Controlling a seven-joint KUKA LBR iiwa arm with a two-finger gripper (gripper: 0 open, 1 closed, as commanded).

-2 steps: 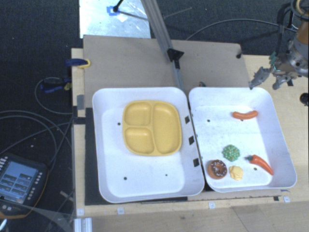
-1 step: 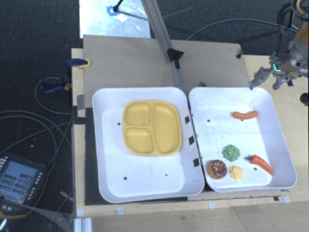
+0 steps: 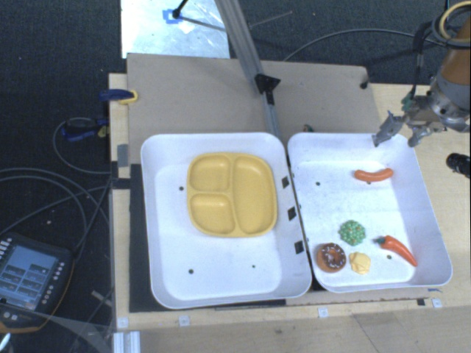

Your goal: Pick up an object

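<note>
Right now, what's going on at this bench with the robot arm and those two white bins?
A robot arm reaches in from the right, its gripper open and holding nothing, above the far edge of the right bin. That bin holds toy food: a sausage nearest the gripper, then a green broccoli-like piece, a carrot, a donut and a small yellow piece. The left bin holds a yellow divided plate. Nothing is picked up yet.
</note>
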